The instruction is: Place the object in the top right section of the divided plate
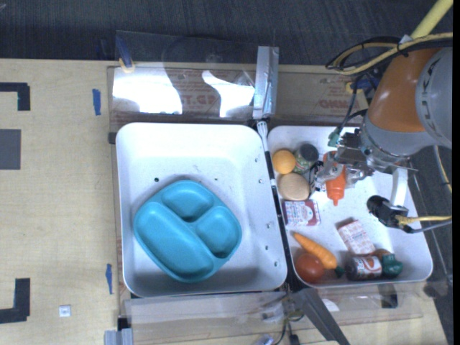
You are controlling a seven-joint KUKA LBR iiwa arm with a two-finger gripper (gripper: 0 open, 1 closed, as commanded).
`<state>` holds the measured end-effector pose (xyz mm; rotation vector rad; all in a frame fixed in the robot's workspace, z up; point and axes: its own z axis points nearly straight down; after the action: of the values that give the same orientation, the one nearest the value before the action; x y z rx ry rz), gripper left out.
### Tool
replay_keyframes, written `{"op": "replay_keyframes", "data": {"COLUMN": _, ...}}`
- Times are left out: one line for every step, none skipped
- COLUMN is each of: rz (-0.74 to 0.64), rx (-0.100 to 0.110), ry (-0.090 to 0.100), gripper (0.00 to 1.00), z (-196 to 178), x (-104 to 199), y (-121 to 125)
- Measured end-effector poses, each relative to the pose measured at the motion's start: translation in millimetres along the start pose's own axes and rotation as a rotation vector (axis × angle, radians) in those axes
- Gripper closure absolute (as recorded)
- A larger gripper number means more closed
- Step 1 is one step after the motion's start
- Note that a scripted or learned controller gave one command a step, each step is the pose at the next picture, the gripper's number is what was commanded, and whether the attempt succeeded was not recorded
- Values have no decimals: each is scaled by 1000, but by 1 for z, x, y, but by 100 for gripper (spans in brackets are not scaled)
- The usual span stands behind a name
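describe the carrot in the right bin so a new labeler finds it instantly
Start at the right white bin, the one crowded with food items, and go to its near-left corner. The carrot lies there at a slant, just above the red tomato. It is the long, tapered orange piece; the orange fruit further back is round.

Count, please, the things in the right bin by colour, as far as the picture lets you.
Orange: 3, a round fruit, a carrot, a small bottle by the pincer
Tan: 1, an egg-shaped item
Red: 1, a tomato
Red and white packets: 2
Dark bottle: 1
Total: 8; two small dark things stay unclear.
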<state>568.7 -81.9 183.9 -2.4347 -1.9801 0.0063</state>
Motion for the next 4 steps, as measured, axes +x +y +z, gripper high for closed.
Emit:
{"op": "replay_keyframes", "data": {"rz": -370, "rx": -2, "ry": 1, "gripper": 100, "z": 0, "x": 57, "y": -3}}
{"op": "replay_keyframes", "data": {"rz": -313, "rx": -9, "ry": -1, "gripper": 100, "z": -22, "x": 59, "y": 13}}
{"op": "replay_keyframes", "data": {"rz": -667, "rx": -8, "ry": -1, "gripper": 100, "z": -1, "x": 112, "y": 23}}
{"op": "replay_keyframes", "data": {"rz": -685, "rx": -16, "ry": -1, "gripper": 100, "z": -97, "x": 138, "y": 15}}
